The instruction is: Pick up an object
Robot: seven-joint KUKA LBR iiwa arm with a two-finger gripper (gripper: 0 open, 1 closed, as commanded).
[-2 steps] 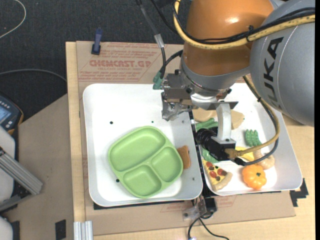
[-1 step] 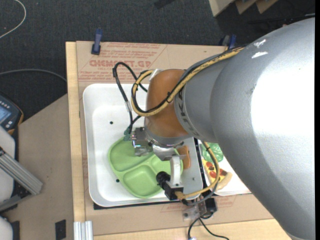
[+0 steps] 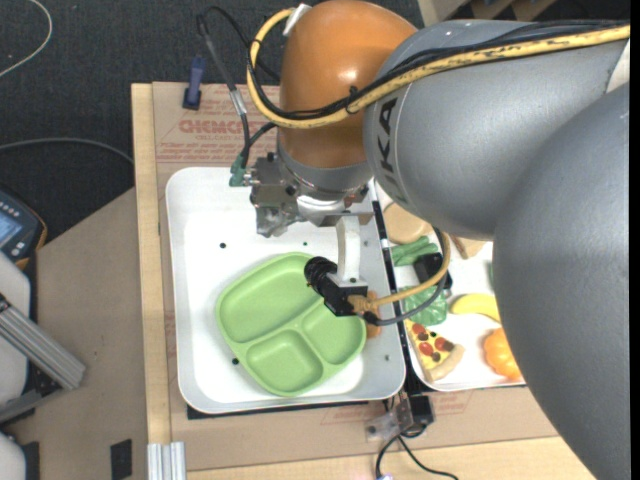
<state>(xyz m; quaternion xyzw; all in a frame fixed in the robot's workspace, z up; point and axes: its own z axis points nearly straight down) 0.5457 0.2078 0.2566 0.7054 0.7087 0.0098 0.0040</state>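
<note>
Tool (image 3: 272,206) sits at frame centre over the left bin (image 3: 192,268), just above the green divided plate (image 3: 268,320). Tool opening: cannot tell.

Bright even light; soft shadows; sheen on orange band (image 3: 335,68); mild blur.

1. The green divided plate (image 3: 265,333) looked like smooth plastic with a soft sheen.
2. The left bin (image 3: 200,258) looked like glossy white plastic.
3. The surface (image 3: 148,268) looked like matt brown cardboard.
4. The orange band (image 3: 335,48) was glossy, and the grey shell (image 3: 520,138) was smooth and satin.
</note>
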